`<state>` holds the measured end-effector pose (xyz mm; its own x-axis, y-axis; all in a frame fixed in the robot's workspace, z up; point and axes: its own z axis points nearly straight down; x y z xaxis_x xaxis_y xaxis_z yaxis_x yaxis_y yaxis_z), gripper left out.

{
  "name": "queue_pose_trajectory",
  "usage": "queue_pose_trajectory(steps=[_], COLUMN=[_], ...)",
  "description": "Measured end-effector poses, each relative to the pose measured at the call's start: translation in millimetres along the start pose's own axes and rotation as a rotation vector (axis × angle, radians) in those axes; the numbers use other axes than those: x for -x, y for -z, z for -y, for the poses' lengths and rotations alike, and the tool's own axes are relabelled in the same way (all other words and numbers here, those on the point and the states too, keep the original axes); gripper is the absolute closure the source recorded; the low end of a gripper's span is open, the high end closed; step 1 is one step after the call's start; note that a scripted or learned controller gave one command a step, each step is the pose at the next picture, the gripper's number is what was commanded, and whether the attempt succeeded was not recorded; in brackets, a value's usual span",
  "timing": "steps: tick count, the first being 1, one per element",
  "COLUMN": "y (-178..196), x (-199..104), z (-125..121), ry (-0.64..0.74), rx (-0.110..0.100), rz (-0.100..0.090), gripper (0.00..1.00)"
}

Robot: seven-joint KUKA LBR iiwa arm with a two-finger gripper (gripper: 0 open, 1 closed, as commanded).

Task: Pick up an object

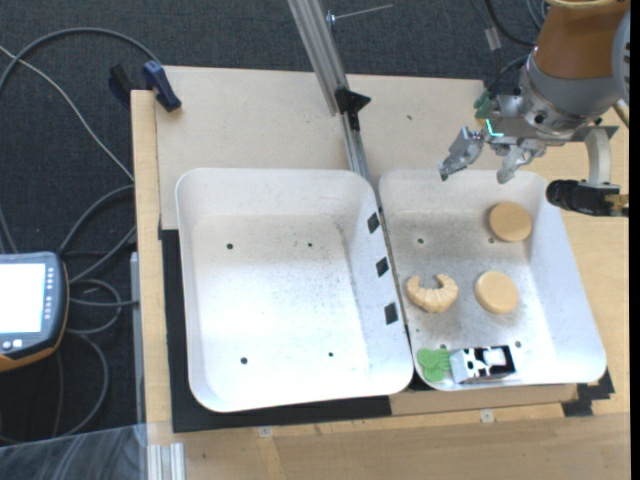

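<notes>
White plastic bins sit side by side on the bench (250, 118); left bin (275, 288) has bare floor w/ lots of room. Right bin (560, 268) holds the objs: one tan disc (510, 221) at approx 1 o'clock of its floor, a 2nd tan disc (496, 292) near centre-right, a croissant-shaped piece (432, 293) at 9 o'clock close to the inner wall, plus a green item (433, 362) and a black-and-white block (487, 361) tight against the 6 o'clock rim. Open floor betw. the discs and the far rim. Arm (580, 38) comes in from 1 o'clock, wrist tilted down-left; gripper (478, 164) hovers over the right bin's 12 o'clock rim, fingers (455, 158) spread apart, nothing betw. them, well apart from the objs.
</notes>
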<state>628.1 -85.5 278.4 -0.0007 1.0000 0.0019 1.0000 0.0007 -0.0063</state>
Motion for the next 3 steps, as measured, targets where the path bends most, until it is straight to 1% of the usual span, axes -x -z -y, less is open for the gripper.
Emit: queue_pose_trajectory(steps=[1,2,3], y=[2,-57,-110], x=[0,-8,-1], z=[0,-4,4], ry=[0.000,0.000,-0.002], rx=[0.004,-0.002,-0.002], rz=[0.000,0.001,0.001], gripper=[0.00,0.00,0.00])
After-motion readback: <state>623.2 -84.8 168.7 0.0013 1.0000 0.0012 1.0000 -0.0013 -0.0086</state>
